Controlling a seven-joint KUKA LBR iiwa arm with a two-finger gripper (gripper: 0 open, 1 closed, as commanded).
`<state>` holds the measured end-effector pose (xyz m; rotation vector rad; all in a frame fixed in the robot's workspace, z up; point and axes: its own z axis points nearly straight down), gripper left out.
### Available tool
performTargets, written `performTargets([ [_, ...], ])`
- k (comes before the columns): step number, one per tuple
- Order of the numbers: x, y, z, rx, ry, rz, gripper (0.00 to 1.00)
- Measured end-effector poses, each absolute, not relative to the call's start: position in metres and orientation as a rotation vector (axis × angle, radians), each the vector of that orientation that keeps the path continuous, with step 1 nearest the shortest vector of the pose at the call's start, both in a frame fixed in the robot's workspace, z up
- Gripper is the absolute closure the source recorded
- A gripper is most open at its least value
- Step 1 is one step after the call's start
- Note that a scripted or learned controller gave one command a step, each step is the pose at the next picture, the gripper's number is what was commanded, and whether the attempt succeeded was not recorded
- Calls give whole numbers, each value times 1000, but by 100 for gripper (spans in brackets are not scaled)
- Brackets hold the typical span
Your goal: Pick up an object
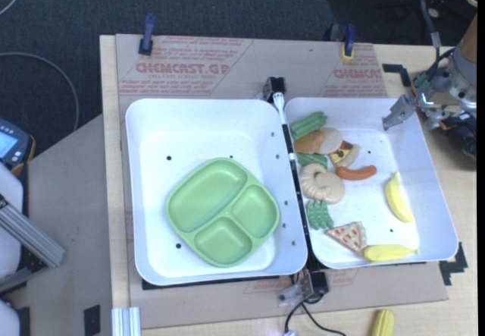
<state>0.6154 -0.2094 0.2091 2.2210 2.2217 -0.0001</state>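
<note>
Nearest the camera, a yellow corn cob (381, 321) lies on the worktop (227, 304) outside the bins. In the right bin (436, 198), just beyond it, are the candidate objects: a second yellow piece (388, 252) at the near rim, a pizza slice (347, 236) beside it, a banana (398, 198) to the right, a sausage (356, 172), a pale bagel (322, 183) and green vegetables (308, 125) toward the far left corner. My hand (399, 111) hovers over that bin's far right corner, fingers spread, pinching nothing. The left bin (144, 175) carries a green three-compartment plate (221, 210). Two clamps (146, 33) grip the worktop's far edge.
</note>
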Motion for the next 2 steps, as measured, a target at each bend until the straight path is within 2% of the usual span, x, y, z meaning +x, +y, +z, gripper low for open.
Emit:
performTargets([
  [1, 542, -218, 93, 2223, 2231, 5, 0],
  [2, 543, -221, 104, 2218, 2223, 5, 100],
])
